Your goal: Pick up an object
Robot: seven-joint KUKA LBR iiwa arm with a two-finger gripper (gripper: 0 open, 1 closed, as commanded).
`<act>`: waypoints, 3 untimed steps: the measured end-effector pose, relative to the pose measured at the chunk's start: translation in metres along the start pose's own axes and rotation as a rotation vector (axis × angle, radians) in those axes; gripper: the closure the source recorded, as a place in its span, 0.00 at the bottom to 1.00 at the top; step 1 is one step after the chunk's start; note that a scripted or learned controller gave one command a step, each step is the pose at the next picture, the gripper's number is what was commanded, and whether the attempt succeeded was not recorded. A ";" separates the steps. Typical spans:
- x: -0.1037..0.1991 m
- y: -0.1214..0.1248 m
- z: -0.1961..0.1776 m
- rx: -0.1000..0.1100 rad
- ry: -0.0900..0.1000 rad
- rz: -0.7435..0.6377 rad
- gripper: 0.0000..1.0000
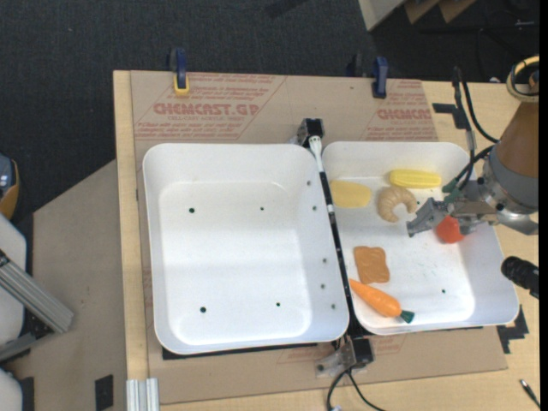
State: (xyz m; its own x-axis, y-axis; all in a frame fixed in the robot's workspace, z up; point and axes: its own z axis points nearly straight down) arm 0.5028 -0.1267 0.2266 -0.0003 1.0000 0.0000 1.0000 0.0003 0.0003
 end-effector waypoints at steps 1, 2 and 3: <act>-0.015 0.063 0.086 0.001 -0.001 -0.001 0.00; 0.024 0.133 0.145 -0.002 0.001 -0.005 0.00; 0.029 0.158 0.143 0.031 -0.002 0.007 0.00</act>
State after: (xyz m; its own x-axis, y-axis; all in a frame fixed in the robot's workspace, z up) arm 0.6613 -0.0972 0.0835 0.0065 1.0000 -0.0025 0.9995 -0.0066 -0.0310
